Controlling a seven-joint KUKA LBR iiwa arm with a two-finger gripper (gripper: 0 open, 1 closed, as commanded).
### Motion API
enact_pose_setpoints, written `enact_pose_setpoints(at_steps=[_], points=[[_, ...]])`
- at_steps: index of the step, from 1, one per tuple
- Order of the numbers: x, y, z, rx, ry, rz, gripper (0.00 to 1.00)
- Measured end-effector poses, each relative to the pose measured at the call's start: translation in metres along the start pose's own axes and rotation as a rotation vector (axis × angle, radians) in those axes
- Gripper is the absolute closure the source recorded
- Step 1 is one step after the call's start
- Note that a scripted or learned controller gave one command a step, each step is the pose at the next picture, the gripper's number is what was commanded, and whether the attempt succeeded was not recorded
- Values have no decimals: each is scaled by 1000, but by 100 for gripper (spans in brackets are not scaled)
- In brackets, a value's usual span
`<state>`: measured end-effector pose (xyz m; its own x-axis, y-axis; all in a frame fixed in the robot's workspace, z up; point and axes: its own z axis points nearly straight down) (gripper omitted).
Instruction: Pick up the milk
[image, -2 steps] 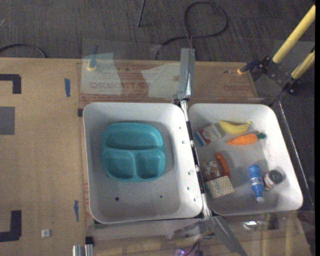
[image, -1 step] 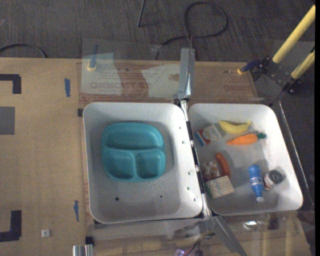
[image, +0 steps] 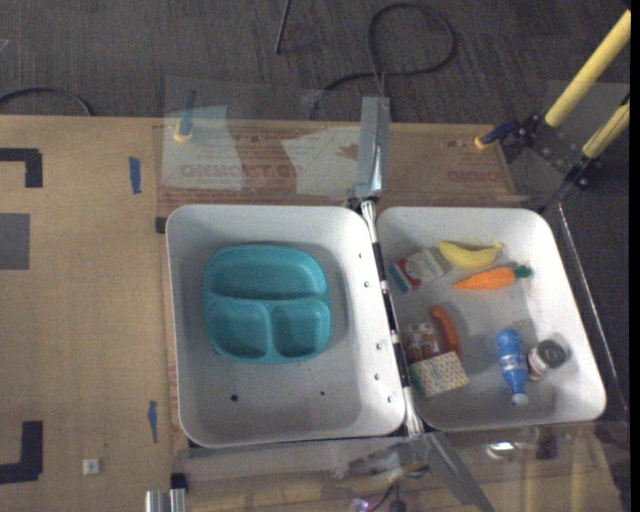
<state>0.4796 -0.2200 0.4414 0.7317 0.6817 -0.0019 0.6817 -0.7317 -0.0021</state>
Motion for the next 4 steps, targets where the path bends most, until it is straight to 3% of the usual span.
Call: enact_pose_setpoints(at_steps=[3,4], points=[[5,8,7,-2,1,220,100],[-3,3,7,0,1,404,100]])
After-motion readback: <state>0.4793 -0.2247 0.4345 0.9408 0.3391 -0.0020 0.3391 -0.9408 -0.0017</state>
